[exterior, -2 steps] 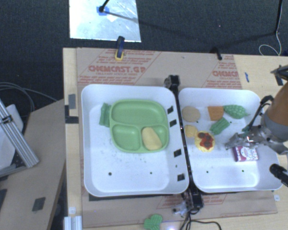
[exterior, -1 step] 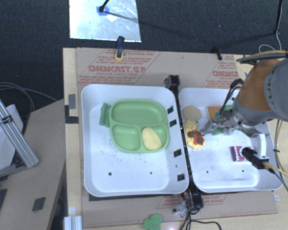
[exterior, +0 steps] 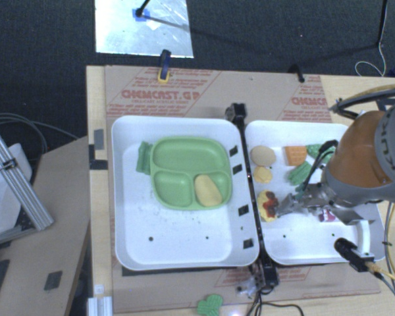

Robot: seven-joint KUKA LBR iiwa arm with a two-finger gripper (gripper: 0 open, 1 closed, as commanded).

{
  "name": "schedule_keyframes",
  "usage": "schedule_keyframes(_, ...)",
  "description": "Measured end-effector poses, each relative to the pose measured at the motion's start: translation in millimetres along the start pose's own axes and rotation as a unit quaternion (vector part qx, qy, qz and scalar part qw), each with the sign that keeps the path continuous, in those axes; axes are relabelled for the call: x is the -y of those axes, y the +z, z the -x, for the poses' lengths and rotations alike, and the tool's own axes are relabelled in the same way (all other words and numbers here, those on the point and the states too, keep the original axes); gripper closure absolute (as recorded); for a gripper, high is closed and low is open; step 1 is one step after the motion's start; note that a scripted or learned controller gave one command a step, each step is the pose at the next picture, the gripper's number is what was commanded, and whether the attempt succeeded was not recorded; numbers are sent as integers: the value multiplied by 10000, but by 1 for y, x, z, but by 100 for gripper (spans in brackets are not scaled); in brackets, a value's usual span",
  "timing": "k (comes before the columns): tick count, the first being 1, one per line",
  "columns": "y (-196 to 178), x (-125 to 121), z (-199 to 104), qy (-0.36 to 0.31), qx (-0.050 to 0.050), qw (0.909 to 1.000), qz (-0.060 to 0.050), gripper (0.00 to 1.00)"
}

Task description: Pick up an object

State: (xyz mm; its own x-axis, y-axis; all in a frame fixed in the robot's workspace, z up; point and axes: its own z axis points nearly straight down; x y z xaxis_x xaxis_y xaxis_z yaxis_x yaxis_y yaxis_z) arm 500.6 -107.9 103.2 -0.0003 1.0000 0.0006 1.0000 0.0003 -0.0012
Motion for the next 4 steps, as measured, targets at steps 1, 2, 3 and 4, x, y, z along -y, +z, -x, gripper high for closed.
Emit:
schedule_keyframes(1,-18,-39,28,-14,17,10000,34,0)
schedule_keyframes(2,20,-80,54,-17,9,10000,13,0)
schedule_keyframes(3,22,-141,82,3,-7,10000,-82,0)
schedule_keyframes(4,23,-160,59,23,11,9998,-172,0)
